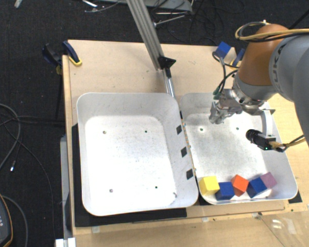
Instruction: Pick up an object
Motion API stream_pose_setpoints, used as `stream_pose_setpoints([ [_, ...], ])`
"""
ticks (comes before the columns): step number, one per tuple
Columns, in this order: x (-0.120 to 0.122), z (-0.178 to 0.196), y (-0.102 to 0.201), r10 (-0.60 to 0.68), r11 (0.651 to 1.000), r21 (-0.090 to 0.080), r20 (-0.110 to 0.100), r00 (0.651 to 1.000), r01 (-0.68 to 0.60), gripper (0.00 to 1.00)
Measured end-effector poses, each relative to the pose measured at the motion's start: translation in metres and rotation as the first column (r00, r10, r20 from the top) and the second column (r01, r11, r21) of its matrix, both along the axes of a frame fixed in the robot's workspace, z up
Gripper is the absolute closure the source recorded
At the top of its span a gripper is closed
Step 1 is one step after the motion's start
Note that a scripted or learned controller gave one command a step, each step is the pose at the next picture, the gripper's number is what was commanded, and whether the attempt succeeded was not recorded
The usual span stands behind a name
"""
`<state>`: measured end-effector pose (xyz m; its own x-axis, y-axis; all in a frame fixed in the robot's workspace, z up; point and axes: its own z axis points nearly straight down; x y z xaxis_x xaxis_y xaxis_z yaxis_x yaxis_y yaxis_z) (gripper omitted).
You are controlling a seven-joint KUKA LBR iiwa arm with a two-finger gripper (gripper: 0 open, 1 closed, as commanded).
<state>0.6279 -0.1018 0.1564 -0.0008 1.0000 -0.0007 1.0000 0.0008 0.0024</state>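
Camera view: five small blocks, yellow block [209,183], blue block [225,190], orange block [240,183], second blue block [257,187], purple block [269,179], huddle along the near wall of the right bin [234,140], probably slid there. Gripper [217,116] hangs over the bin's far part, well apart from them; can't tell how far it's open; nothing visibly held.

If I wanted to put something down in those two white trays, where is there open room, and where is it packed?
The left bin offers the widest bare floor, bordered by its own walls. In the right bin, the middle floor is free, between the gripper above and the blocks below. The near edge is crowded: yellow block, blue block, orange block, second blue block and purple block.
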Motion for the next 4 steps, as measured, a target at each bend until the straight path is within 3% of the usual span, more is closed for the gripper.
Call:
stream_pose_setpoints([
  [1, -0.002, -0.064, -0.104, -0.008, 1.0, -0.003, -0.005, 1.0, 0.008, 1.0],
  [2, 0.0, -0.061, -0.099, -0.001, 1.0, -0.001, -0.001, 1.0, 0.001, 0.0],
  [3, -0.037, -0.019, -0.116, -0.005, 1.0, -0.001, -0.001, 1.0, 0.005, 0.0],
  [4, -0.04, -0.063, -0.081, 0.004, 1.0, 0.002, -0.005, 1.0, -0.004, 0.0],
])
